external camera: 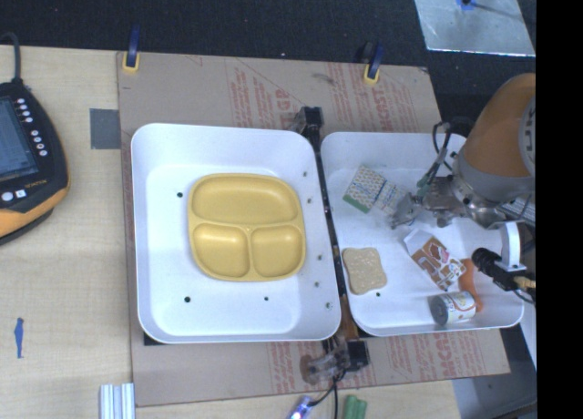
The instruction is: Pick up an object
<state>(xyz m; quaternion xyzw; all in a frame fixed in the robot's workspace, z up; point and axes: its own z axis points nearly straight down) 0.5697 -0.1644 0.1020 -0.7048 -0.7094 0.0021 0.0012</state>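
Camera view from above takes in two white bins set side by side on a cardboard sheet. Filling much of the left bin (pixel 155 308) is a yellow divided plate (pixel 246 226), one long section on its far side and two smaller ones on its near side. In the right bin (pixel 364 317), a small patterned packet (pixel 369 189) lies toward the far left, a tan sponge-like square (pixel 364 270) sits near the left wall on the near side, a red and white packet (pixel 435 262) lies right of centre, and a small can (pixel 453 307) rests on its side by the near right corner, with an orange piece (pixel 471 282) just beside it. Reaching in from the right, the arm has its gripper (pixel 414 208) low over the bin, between the patterned packet and the red and white packet; I cannot tell whether it is spread or pressed together, and I cannot make out anything pinched. A handheld controller (pixel 23 167) lies on the bench at far left
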